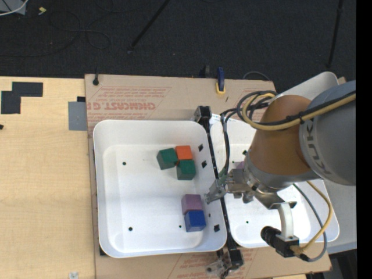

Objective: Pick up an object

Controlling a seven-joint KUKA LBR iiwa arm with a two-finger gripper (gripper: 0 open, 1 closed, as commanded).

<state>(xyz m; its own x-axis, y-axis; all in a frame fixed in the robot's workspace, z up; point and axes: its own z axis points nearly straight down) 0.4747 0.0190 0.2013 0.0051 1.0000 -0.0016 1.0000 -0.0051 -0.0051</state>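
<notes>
Arm hanging over the divider between the two bins, claw [220, 192] sitting at the left bin's right wall; can't tell whether it's spread or pinching.

Five blocks lying in the left bin [116, 214]: a dark green block [167, 158], an orange block [183, 152] and a second green block [186, 170] touching in a cluster at the far right; a purple block [192, 203] with a blue block [196, 220] touching it on the near side, just left of the claw. Nothing showing between the claw tips. Arm's orange band [279, 147] and wrist are covering much of the right bin [250, 234]. Yellow and black cables [317, 231] looping off the wrist over that bin. Bins resting on a cardboard sheet [145, 95] on the tabletop [40, 185].
</notes>
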